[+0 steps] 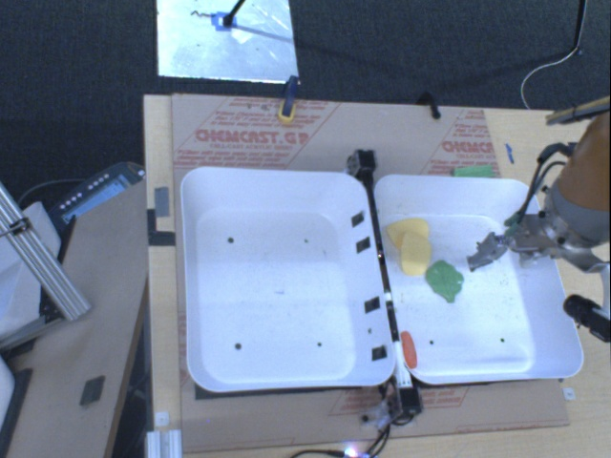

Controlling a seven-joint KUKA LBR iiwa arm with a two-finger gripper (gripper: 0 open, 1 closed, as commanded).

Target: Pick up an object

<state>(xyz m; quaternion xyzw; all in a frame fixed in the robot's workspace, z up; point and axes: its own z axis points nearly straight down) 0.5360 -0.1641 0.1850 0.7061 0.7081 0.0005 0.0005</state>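
1. The arm (582, 184) reaches in from the right edge, its grey body and orange band over the right side of the right bin (549, 351).
2. The gripper (485, 253) sits low over the right bin, its fingers pointing left toward the objects; whether the jaws are spread or pressed together, I cannot tell, and nothing is visibly between them.
3. A green object (444, 281) lies on the right bin's floor, just below and left of the gripper tip, near it but apart.
4. Two yellow blocks (411, 243) lie together in the upper left part of the right bin, one overlapping the other, just above and left of the green object.
5. An orange object (409, 349) lies at the right bin's lower left edge, beside the divider (380, 265) where the two bins meet.
6. The left bin (205, 256) stands beside the right one, touching it along the black clips of the divider.
7. Both bins rest on a brown board (315, 132) printed with red lettering.
8. A yellow clamp (286, 113) sits at the board's top edge.
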